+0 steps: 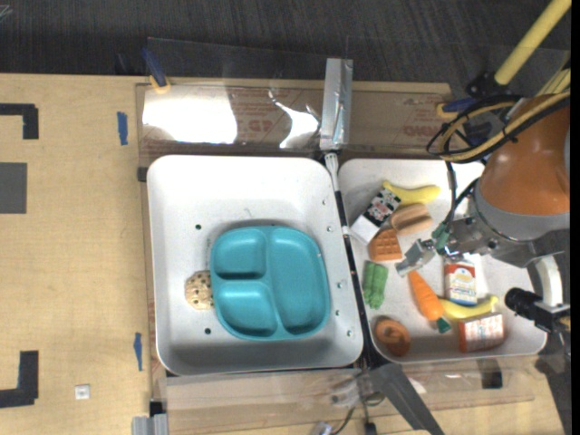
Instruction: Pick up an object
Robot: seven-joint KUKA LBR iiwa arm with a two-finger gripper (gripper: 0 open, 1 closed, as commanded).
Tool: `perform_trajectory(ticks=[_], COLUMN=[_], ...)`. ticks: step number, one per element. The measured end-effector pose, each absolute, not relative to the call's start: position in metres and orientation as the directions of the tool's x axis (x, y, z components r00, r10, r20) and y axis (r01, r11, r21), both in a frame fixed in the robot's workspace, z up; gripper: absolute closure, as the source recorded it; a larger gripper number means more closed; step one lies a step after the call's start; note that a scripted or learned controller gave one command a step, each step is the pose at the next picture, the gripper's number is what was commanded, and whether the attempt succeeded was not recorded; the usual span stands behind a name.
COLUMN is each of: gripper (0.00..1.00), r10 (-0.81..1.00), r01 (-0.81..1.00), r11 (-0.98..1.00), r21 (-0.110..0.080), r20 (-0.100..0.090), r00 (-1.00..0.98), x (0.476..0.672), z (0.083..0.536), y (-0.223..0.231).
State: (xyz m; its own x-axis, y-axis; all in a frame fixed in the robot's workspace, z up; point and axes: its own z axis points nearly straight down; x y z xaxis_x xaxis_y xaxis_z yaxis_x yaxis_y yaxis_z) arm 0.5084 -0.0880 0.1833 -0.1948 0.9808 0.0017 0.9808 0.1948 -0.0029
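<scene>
The right bin holds several toy foods. Among them are a yellow banana, a hot dog bun, a brown waffle, a green pod, an orange carrot, a juice carton and a brown round piece. My gripper reaches in from the right and hangs low over the middle of this bin. It sits just right of the waffle and above the carrot's top end. I see nothing clearly held in it.
The left bin carries a teal divided plate with a speckled cookie beside its left edge. A second banana and a red can lie at the right bin's front right. Cables hang behind the arm.
</scene>
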Motion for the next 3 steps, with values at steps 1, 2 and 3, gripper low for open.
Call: perform_trajectory(ticks=[1, 2, 3], gripper=[0.0, 0.0, 0.0], r10=[0.947, 1.0, 0.985], r01=[0.947, 1.0, 0.985], r11=[0.322, -0.026, -0.172], r21=[0.001, -0.003, 0.001], r20=[-0.001, 0.002, 0.0], r00=[-0.322, 0.026, 0.172], x=[0.52, 0.479, 0.479], z=[0.172, 0.184, 0.094], y=[-0.12, -0.076, -0.112])
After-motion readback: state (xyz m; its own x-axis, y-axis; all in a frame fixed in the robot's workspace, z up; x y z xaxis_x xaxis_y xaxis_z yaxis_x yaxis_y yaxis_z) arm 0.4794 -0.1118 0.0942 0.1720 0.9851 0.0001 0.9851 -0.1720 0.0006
